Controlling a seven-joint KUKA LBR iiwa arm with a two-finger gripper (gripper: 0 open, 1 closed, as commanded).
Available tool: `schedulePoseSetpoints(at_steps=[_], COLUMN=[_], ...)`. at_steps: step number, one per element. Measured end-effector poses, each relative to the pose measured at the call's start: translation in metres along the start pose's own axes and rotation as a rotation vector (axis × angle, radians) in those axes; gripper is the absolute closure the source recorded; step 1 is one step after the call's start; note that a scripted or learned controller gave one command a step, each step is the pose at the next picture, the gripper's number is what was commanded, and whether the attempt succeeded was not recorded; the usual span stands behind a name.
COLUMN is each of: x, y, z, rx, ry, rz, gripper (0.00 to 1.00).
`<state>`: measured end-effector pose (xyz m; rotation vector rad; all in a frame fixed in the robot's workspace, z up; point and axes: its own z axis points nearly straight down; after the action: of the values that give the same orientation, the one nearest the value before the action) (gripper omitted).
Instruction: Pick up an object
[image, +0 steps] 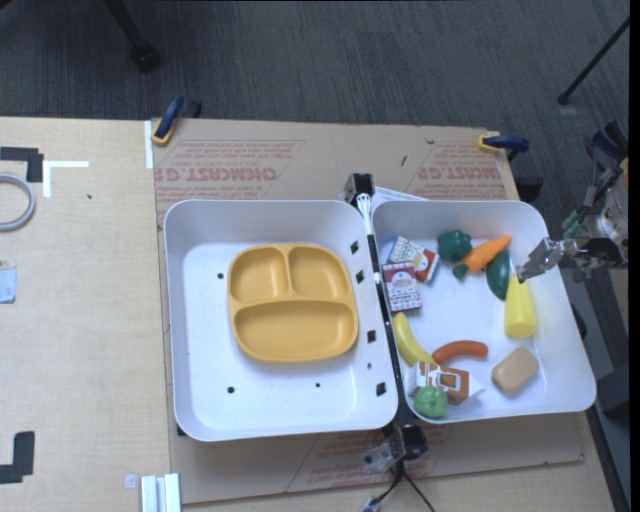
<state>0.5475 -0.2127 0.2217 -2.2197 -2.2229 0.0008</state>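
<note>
gripper: right edge of frame, over the right bin rim; too blurry, can't tell its state
arm: mostly cut off
objects: yellow cylinder just below gripper
left bin: yellow tray

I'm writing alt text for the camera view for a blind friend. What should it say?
Two white bins sit side by side: the left bin holds a yellow divided plate, the right bin toy foods including a carrot and banana. The robot's pincer hovers at the right bin's far edge.
</note>
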Motion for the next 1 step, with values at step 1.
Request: schedulePoseSetpoints(at_steps=[1], x=[0.0330], y=[0.0460], z=[0.1293], rx=[0.000], ry=[0.000], rz=[-0.114], gripper=[0.00])
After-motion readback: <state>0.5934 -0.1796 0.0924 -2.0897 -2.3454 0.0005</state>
